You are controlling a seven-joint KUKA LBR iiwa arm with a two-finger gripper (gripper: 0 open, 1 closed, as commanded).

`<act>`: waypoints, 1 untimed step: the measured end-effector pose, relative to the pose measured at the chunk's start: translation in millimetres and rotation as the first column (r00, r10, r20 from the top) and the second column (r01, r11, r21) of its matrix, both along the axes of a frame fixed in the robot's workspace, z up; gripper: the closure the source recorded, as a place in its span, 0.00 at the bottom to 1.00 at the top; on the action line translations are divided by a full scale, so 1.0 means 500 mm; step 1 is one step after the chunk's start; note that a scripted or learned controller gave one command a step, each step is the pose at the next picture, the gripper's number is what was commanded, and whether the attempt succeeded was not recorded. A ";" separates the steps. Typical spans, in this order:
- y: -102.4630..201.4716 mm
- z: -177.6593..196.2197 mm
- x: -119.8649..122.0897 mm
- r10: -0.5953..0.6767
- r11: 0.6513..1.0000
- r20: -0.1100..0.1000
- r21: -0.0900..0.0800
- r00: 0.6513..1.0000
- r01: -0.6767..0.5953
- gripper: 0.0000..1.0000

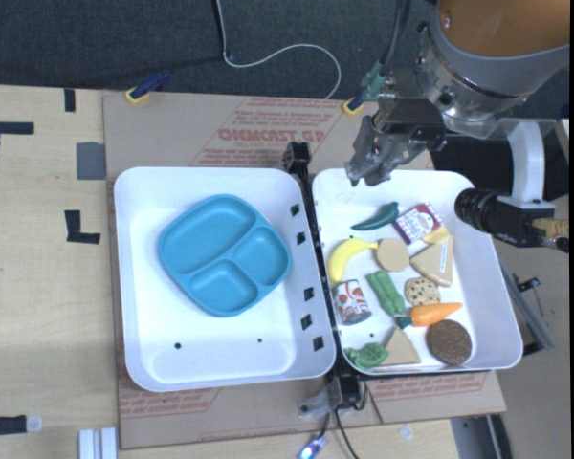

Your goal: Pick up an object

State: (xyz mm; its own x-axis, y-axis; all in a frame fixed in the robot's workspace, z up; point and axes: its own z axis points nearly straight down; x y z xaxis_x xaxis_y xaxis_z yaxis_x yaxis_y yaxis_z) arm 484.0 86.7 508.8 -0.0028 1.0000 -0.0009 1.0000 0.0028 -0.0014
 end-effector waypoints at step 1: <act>0.138 0.054 -0.001 0.006 1.000 0.003 0.002 1.000 -0.006 1.00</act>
